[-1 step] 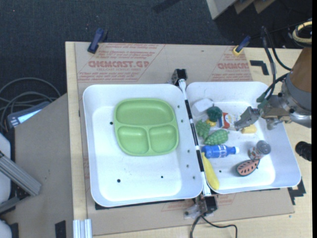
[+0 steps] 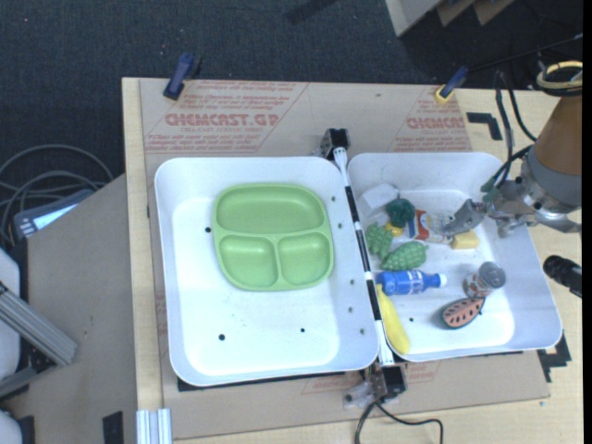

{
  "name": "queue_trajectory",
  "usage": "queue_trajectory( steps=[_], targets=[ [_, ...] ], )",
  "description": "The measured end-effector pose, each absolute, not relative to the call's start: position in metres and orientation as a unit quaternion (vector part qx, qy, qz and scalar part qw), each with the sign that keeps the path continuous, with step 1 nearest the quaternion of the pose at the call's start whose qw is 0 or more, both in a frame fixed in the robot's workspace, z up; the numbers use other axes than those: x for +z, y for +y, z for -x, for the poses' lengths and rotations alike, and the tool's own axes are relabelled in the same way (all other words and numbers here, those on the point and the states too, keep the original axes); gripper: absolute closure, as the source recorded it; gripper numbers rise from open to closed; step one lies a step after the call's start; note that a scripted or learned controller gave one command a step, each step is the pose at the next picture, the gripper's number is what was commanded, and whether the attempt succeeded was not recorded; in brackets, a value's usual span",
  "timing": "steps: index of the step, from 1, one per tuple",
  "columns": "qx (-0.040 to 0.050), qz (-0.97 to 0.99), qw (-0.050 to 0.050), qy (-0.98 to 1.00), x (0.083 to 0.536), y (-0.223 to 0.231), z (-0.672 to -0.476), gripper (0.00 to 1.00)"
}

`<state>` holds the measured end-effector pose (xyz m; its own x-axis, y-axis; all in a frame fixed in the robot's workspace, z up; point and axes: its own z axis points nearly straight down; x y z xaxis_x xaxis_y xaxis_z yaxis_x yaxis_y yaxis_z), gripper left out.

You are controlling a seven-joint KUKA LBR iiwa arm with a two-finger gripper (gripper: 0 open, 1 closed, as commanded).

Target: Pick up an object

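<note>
Nearest the camera, right bin (image 2: pixel 546 326): yellow banana (image 2: pixel 393 326) along the divider, brown spotted toy (image 2: pixel 462 313) beside it, small grey round piece (image 2: pixel 489 275) just above that. Next row back: blue bottle (image 2: pixel 410 282) lying on its side, then a green knobbly toy (image 2: pixel 403 256) and another green lump (image 2: pixel 378 240). Left bin (image 2: pixel 176 276) holds a green divided plate (image 2: pixel 274 235), well apart from my reach.

My gripper (image 2: pixel 460 222) hovers low over the far middle of the right bin, by a yellow block (image 2: pixel 467 240) and a red-white item (image 2: pixel 423 225). Nothing is visibly clamped between the fingers; they look parted, released.

Risks, my judgement: the pile is tight, so coming down here could nudge the yellow block sideways or pinch two items at once; the block looks small and may slip out.

Hard to tell: whether a fingertip touches the block. Dark green piece (image 2: pixel 400 213) behind is unclear. My arm is cut off at the right edge.
</note>
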<state>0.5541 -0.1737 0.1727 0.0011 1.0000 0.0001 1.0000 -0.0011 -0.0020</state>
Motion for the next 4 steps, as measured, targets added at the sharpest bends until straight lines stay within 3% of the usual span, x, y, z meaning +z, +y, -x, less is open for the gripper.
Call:
queue_trajectory(
  steps=[1,2,3,4],
  targets=[
    [-0.0004,0.706,0.0,-0.708,0.121,-0.113,-0.614,0.0],
    [-0.0035,0.707,-0.005,-0.707,0.091,-0.136,-0.621,0.0],
    [0.0002,0.707,0.001,-0.707,0.086,-0.187,-0.644,0.0],
    [-0.0007,0.707,-0.001,-0.708,0.085,-0.163,-0.665,0.0]
  ],
)
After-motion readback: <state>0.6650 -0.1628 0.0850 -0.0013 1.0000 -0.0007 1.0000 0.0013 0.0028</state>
